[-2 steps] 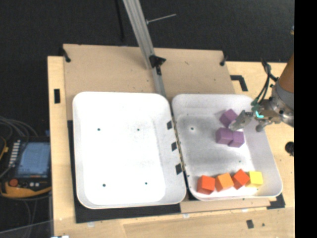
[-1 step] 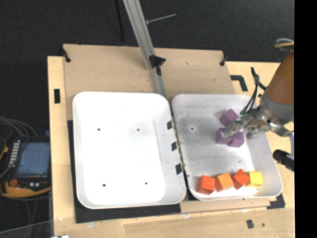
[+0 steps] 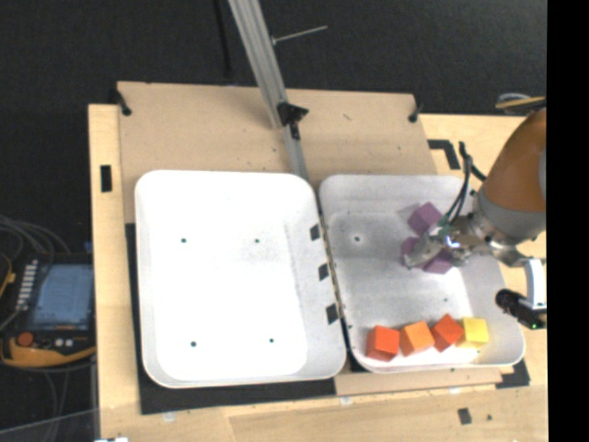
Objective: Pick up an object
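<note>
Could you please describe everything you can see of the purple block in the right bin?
The purple block looks like a small solid cube, matte and plain, possibly foam or wood. It lies in the upper middle of the right bin, turned at an angle to the walls. The pincer sits right beside it; a second purple patch shows under the pincer, but whether that is the same piece is unclear. It sits well apart from the row of orange and yellow blocks.

handheld console [image 3: 57, 304]; slanted metal pole [image 3: 262, 63]
</note>
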Robot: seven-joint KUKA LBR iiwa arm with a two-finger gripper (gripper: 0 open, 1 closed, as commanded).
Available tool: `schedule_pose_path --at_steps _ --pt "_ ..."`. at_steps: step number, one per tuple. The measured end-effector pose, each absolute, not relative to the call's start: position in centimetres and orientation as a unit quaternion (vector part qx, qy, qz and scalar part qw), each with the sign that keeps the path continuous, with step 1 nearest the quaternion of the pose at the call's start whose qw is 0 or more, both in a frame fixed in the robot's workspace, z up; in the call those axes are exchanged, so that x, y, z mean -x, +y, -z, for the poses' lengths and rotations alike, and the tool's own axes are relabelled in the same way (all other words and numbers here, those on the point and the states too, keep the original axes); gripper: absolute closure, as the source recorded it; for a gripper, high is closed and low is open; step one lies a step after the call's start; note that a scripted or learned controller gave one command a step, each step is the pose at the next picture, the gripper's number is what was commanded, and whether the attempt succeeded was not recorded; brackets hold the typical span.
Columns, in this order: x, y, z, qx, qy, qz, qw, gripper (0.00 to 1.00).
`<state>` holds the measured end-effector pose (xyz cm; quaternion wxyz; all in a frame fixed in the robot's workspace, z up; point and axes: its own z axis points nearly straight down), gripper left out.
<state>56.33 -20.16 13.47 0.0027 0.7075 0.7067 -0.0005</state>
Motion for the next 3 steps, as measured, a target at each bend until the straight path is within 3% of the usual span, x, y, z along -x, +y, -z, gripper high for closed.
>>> schedule_pose_path --at_steps 1,2,3 --pt "-56.9 -20.4 -12.9 -0.707 0.707 -0.0043 0.012 0.00" --pt "-57.0 -20.6 -13.9 -0.709 0.705 -0.0048 0.015 1.00" --pt "-57.9 -20.4 -19.9 -0.706 0.708 -0.0017 0.004 1.00"
